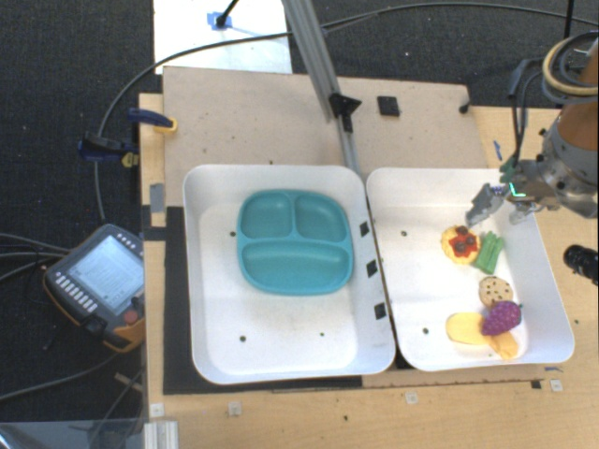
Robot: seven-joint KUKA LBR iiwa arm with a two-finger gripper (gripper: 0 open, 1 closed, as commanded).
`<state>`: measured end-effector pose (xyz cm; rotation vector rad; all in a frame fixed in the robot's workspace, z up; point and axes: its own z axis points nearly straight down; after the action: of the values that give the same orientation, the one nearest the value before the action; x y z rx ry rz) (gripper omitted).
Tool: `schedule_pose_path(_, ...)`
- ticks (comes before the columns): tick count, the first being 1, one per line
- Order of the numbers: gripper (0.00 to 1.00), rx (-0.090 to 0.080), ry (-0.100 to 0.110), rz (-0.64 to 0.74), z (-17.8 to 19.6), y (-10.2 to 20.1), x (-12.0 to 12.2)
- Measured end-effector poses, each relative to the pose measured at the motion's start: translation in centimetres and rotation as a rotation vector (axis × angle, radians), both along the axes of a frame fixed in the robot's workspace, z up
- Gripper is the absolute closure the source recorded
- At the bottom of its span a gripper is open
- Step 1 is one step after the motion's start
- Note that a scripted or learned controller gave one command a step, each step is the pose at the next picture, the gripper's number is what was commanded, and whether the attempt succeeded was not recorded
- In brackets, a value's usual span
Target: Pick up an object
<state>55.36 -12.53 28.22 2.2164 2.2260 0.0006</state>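
You would have seen the gripper [499, 206] hanging over the upper right part of the right bin [412, 344], its two fingers spread apart with nothing between them, one grey fingertip [479, 209] pointing down and to the left towards the toys. The toys lay in that bin's right half: a small round pizza piece [460, 244] with red topping sat just below the fingertip, with a green leafy piece [489, 253] touching its right side. Lower down you had a speckled cookie [494, 291], then a purple bunch of grapes [502, 317] resting partly on a yellow banana-like piece [468, 328], all close together near the bin's lower right corner. The left bin [215, 354] held a teal divided plate [295, 242] with three compartments, lying flat in its upper middle. A pendant controller [98, 286] lay off the bench at the left
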Motion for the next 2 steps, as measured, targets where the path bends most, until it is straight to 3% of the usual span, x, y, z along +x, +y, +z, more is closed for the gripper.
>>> schedule_pose_path(1, 0.00, 0.000, -0.002, 0.000, 0.1, 0.0, 0.0)
schedule_pose_path(2, 0.00, 0.000, 0.001, -0.003, -4.1, -0.3, 0.1)
